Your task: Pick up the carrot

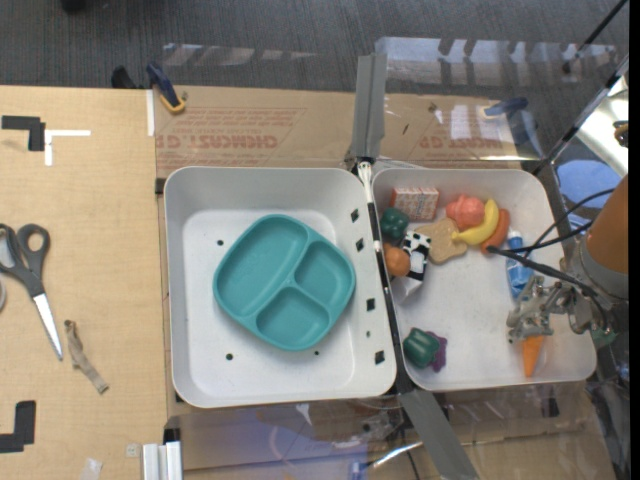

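Orange carrot (531, 355) in right bin's (470, 376) near corner, just below pincer (527, 318); approach step; pincer state impossible to tell; next, lower and close.

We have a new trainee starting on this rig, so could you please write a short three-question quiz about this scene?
1. True or false: the teal three-compartment plastic plate lies in the left white bin.
2. Which bin holds the small orange carrot?
A. left
B. right
3. Fill in: the metal two-finger gripper hovers just above the carrot, near the right white bin's ____ corner as the camera sees it.

Key
1. True.
2. B.
3. Lower-right; the carrot lies against the bin's edge there.
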You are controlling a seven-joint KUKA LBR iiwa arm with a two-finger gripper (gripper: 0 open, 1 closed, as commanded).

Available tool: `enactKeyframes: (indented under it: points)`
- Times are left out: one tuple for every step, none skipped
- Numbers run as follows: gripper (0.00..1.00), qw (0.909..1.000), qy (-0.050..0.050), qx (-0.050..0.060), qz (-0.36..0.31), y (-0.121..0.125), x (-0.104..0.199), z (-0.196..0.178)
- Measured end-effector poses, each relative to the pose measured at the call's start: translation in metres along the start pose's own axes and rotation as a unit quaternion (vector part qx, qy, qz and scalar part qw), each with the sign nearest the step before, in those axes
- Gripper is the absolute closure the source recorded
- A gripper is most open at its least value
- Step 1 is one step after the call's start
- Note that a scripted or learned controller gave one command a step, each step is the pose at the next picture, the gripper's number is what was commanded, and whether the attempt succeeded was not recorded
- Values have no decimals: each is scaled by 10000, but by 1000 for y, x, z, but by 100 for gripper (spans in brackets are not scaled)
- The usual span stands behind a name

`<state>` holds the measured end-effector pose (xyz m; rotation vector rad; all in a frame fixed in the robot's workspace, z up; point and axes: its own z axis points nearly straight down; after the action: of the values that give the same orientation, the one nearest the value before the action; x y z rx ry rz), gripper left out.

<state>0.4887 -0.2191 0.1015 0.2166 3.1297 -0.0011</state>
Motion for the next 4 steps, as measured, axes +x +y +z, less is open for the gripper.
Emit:
enactKeyframes:
  points:
    - [100, 9933, 7, -1, 1152, 84, 21, -103]
    - [100, 9935, -7, 2, 1138, 85, 19, -112]
    - [100, 9990, -2, -3, -455, 112, 23, -167]
    - [100, 9871, 17, -10, -1598, 67, 1, -47]
